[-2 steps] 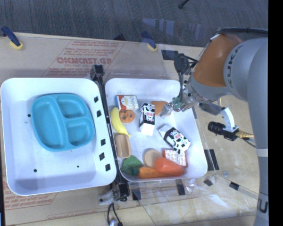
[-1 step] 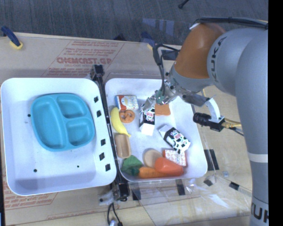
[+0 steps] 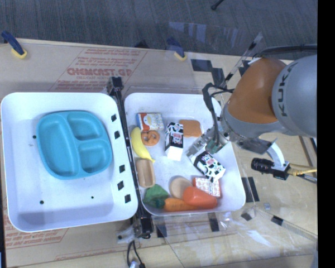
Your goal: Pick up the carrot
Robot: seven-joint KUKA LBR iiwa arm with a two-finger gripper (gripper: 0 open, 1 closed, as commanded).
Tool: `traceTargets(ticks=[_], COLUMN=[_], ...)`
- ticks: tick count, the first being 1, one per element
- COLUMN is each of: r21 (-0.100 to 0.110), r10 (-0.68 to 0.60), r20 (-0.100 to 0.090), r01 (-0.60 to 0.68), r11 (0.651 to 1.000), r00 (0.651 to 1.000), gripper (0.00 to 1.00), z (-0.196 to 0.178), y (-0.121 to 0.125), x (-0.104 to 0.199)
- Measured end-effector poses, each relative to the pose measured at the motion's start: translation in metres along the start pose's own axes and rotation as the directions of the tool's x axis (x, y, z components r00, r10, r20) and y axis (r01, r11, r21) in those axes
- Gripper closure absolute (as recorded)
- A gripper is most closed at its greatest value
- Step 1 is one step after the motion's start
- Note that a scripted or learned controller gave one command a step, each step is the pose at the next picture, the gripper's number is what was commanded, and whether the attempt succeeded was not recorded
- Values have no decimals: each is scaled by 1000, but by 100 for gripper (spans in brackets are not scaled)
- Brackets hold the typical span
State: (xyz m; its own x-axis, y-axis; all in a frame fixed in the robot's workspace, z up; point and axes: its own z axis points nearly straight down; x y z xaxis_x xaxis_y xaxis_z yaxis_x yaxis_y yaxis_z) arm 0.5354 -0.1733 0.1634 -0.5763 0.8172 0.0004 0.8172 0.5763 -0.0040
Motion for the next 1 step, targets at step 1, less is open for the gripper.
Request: traceTargets(ticks=[1], r21=[-2], r10=[-3], r20=[0], r01=[3], r11=[1000], r00=[1000], gripper=[0], z=[0], y=[2], x=[1])
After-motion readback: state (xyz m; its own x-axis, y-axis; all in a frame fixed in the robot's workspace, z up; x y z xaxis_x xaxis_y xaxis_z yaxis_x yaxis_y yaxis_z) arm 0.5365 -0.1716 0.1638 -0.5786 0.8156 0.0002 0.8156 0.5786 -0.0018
